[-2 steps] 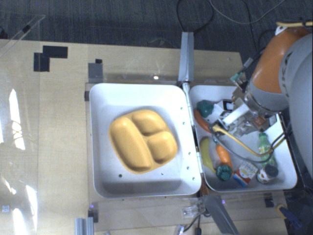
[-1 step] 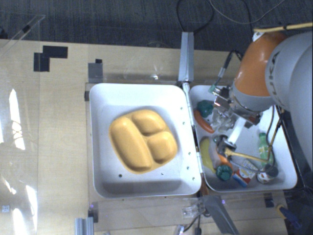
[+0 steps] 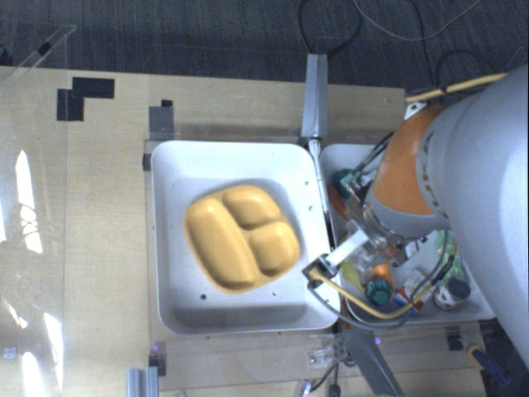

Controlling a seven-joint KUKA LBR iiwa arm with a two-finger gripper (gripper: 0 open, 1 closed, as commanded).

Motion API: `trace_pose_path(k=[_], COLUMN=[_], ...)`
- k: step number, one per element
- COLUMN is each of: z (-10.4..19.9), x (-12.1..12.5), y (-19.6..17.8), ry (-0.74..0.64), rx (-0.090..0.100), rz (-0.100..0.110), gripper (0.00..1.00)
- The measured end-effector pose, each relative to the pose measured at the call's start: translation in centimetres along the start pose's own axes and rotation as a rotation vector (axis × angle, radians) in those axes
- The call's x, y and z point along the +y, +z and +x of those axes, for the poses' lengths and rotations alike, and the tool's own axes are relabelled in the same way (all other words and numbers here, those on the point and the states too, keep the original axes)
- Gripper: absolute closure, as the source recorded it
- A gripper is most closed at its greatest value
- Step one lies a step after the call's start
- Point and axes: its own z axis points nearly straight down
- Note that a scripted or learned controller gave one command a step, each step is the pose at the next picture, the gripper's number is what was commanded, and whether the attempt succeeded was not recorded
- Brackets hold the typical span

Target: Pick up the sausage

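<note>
arm over the right bin, grip state unclear

grey arm bulks largest and closest to the lens on my feed, coming in from the right, its orange band sitting over the right bin. below the band the gripper points down into that bin's clutter, and the wrist covers it from above, so i cannot tell whether it is open or closed, or whether anything is in it. a white bracket juts from the wrist towards the wall between the bins, and a yellow cable loops under it.

what i take for the sausage is a reddish-brown piece against the right bin's left wall, in its far half. it lies near the gripper, on the far-left side of it, half hidden by the wrist hardware. i cannot say whether the two touch.

my count: two white bins side by side. the left bin holds one yellow moulded piece with three rounded lobes, near its middle. in the right bin, besides the sausage, i make out one teal object, one small orange object just beyond it, and one round white-and-dark object near the front right. other bits there are too tangled with wires to count.
</note>
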Motion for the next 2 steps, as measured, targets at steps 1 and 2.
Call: trace_pose_path(k=[1, 2], z=[-2.2, 1.6], x=[4.5, 11.8], y=[-1.2, -0.1], ry=[0.400, 0.346], rx=[0.003, 0.002], rz=[-0.002, -0.003], gripper=[1.00, 1.00])
